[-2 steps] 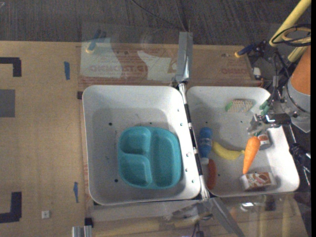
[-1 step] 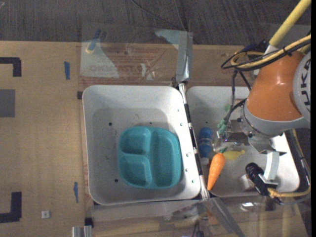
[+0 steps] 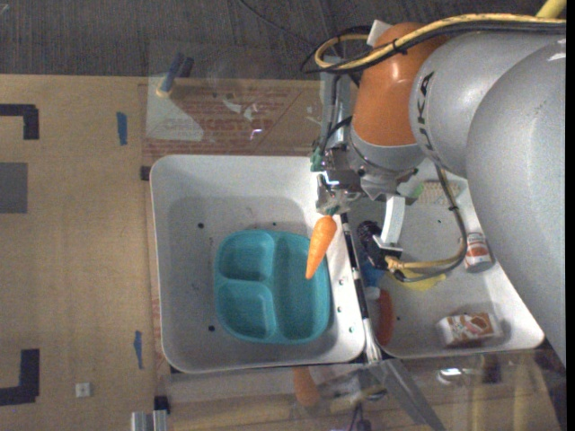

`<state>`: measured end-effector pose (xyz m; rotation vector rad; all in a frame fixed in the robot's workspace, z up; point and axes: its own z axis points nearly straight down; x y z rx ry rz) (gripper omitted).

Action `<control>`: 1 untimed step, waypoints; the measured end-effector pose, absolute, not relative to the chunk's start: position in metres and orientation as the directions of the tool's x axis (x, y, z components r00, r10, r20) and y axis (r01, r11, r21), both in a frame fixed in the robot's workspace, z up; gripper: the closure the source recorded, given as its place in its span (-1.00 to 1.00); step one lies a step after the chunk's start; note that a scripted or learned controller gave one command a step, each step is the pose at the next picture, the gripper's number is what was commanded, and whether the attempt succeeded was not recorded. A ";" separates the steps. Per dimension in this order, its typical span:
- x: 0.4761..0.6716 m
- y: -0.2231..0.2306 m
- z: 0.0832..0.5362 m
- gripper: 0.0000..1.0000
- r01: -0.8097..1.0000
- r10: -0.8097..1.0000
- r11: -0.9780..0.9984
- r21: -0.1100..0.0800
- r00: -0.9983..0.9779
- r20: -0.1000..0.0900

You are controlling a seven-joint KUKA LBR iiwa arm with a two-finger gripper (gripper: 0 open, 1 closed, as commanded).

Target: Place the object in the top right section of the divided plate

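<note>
A toy carrot [image 3: 320, 245] hangs pinched by its thick end in the gripper [image 3: 328, 206], its long axis slanting down and left so the pointed tip overlaps the right rim of the teal divided plate [image 3: 235, 318] in the left bin [image 3: 180, 268]. The plate's sections lie left of and below the gripper.

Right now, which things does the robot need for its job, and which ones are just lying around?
For the job:
- carrot, hanging at the jaws
- teal divided plate in the left bin

Just lying about:
- small brown carton in the right bin
- little bottle
- yellow item
</note>
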<state>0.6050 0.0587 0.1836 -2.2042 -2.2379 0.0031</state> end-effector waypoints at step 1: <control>0.650 0.145 0.180 1.00 0.982 0.982 0.187 0.000 -0.187 -0.002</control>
